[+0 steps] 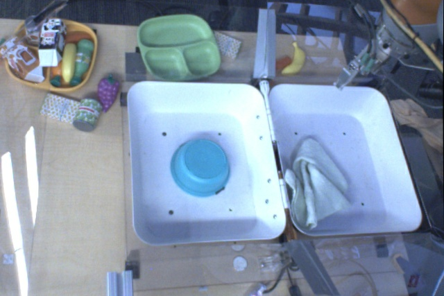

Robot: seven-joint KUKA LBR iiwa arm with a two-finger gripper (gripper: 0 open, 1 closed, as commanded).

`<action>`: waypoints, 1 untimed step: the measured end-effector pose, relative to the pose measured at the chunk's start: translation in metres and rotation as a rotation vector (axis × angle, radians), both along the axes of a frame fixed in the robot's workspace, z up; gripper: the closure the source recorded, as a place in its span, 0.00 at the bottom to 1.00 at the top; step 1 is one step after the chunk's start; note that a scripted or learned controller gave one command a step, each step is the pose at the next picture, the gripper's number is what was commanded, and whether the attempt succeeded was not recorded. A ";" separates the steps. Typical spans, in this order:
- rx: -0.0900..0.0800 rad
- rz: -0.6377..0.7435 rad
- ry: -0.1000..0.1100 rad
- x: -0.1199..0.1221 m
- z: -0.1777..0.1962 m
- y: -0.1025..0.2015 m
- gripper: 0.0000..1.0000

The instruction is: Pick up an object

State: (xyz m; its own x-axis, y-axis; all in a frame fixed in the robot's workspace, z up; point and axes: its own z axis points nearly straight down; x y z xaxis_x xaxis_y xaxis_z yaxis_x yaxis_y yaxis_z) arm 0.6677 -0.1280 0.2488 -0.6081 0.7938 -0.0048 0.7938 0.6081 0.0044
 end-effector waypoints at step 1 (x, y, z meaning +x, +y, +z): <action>0.002 -0.168 0.002 -0.041 -0.003 0.016 1.00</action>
